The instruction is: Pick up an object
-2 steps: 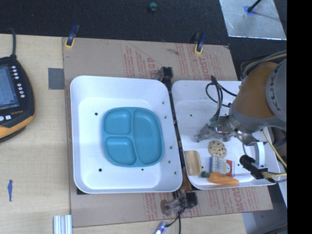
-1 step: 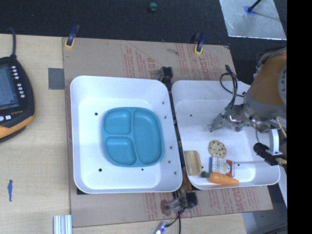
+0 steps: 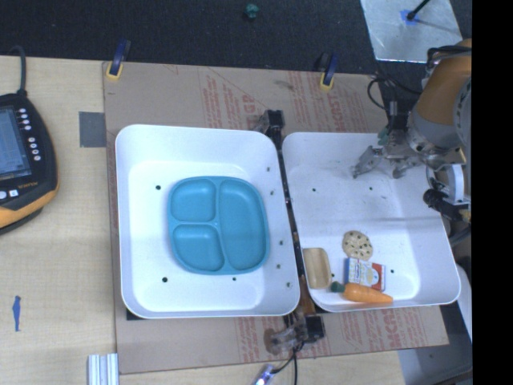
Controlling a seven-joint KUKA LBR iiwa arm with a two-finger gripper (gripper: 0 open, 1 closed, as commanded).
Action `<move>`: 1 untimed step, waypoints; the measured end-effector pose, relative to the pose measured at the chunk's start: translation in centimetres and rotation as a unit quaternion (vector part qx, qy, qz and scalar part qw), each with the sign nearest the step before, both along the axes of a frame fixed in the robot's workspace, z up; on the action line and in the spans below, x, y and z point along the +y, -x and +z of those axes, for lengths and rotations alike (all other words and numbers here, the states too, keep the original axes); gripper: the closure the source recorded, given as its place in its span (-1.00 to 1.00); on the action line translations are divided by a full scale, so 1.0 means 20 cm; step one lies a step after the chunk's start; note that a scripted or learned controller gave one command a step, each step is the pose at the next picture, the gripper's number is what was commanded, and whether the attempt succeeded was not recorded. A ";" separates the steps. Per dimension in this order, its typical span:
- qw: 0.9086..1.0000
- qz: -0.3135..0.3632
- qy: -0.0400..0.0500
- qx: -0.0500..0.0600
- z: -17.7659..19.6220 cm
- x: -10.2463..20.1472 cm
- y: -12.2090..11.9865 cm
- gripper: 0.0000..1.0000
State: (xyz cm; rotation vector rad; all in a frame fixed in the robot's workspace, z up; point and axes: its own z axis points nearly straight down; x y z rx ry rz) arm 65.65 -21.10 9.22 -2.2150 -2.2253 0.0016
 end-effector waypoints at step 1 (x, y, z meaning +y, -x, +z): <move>1.000 0.000 0.001 0.001 0.14 0.03 0.59 -1.00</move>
